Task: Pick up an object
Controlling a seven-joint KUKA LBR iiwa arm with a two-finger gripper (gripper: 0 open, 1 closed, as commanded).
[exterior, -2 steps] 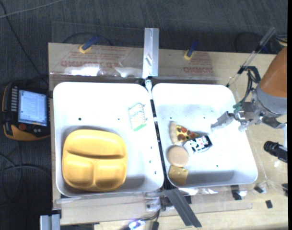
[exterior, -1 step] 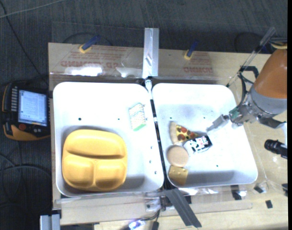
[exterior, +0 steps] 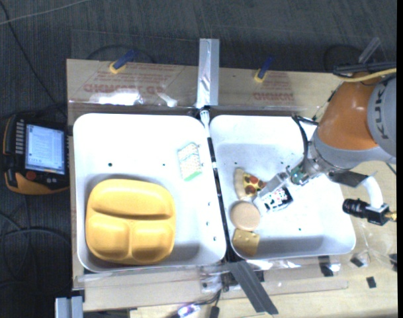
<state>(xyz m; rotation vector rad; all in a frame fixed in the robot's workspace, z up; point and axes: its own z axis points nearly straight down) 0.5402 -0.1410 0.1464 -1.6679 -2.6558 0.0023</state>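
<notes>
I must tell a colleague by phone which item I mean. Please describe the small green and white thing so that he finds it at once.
Look at the left bin, the one holding the big yellow block. Above and to the right of that block, near the wall between the two bins, lies the small green and white packet. It is flat, pale and far smaller than the block, its only neighbour there.

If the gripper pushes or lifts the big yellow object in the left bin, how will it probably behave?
The yellow object is broad and low, so it would probably slide rather than tip or roll. Its rounded, smooth-looking lobes may offer little purchase, and it looks much wider than the gripper, so a pinch would likely slip. Its weight cannot be judged.
</notes>
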